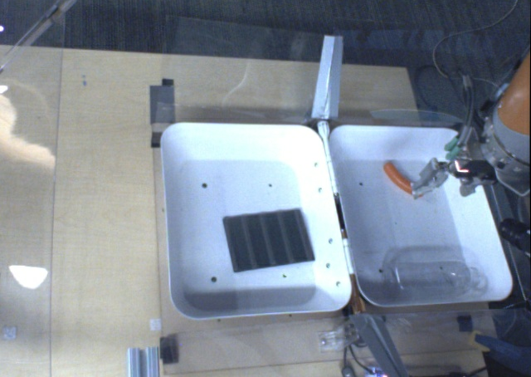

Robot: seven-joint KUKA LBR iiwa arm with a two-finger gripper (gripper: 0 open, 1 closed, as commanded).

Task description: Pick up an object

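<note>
the open pincer (437, 179) hung just beside the small orange stick (397, 178); nothing was picked up yet.

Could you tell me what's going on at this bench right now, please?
A robot arm reaches in from the right over the right-hand bin, with its tool right beside a small orange object near the bin's far side. I can't tell whether it has hold of it. A clear plastic bottle lies near that bin's front edge. The left bin holds a dark ridged pad.
</note>
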